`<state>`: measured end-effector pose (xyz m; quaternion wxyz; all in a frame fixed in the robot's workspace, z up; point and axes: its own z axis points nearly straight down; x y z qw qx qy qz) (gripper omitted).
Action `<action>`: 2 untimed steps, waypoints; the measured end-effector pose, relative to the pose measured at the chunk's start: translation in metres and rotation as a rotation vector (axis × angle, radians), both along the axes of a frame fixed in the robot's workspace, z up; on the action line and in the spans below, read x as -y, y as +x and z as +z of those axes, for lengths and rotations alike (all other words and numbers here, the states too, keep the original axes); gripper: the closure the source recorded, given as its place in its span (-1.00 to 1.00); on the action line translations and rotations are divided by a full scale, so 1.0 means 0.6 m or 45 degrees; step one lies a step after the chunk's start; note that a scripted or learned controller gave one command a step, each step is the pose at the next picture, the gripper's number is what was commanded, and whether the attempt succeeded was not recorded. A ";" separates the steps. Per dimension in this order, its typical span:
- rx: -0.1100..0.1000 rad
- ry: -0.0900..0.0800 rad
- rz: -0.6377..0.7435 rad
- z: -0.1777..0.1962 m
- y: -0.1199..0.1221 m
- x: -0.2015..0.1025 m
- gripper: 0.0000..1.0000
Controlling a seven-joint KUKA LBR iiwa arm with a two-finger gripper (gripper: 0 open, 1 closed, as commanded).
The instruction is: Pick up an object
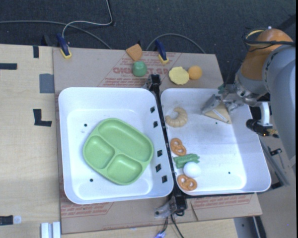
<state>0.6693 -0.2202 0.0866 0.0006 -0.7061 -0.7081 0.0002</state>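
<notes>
Your end effector [214, 104] sits in the upper right of the frame, over the top edge of the right bin [238, 152]. Its grey fingers point toward the left, spread apart, with their tips at a tan wedge-shaped item [218, 114] lying on the bin floor. You cannot tell whether the fingers grip the wedge or merely touch it.

Note the other contents of the right bin: a croissant [177, 117] near its upper left, a pretzel [178, 146] below that, then a green item [186, 158], a white egg [192, 169] and a second pretzel [187, 183] toward the lower left corner.

The left bin [72, 108] holds a green divided plate [118, 150] at its centre.

On the worktop [89, 66] above the bins you see an orange block [134, 51], a green ball [139, 69], a yellow item [179, 75] and an orange ball [194, 72].
</notes>
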 end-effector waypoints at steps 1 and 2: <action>0.006 -0.002 0.000 0.000 0.001 -0.085 -1.00; 0.004 0.000 0.001 -0.002 -0.011 -0.196 -1.00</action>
